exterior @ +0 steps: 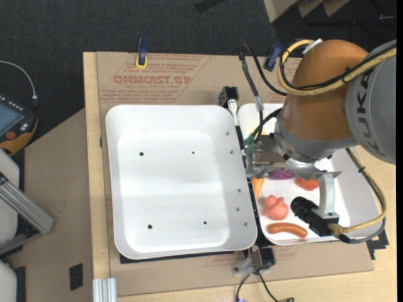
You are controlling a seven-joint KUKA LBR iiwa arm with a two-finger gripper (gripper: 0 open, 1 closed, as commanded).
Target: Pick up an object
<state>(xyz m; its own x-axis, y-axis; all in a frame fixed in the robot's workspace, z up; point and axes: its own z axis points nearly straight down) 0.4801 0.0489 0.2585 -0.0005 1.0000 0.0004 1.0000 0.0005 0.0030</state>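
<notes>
Claw (259, 172) mostly hidden under arm (321, 99), right bin (365, 197) half covered

Both white bins (170, 181) look like smooth matt plastic, resting on a brown cardboard sheet (101, 168) with printed lettering, while the arm's orange band (324, 74) shines glossy.

Dark carpet floor (94, 17) around cardboard-topped counter (170, 74); blue-screened device (11, 121) left of counter, metal rail (25, 206) below it.
</notes>
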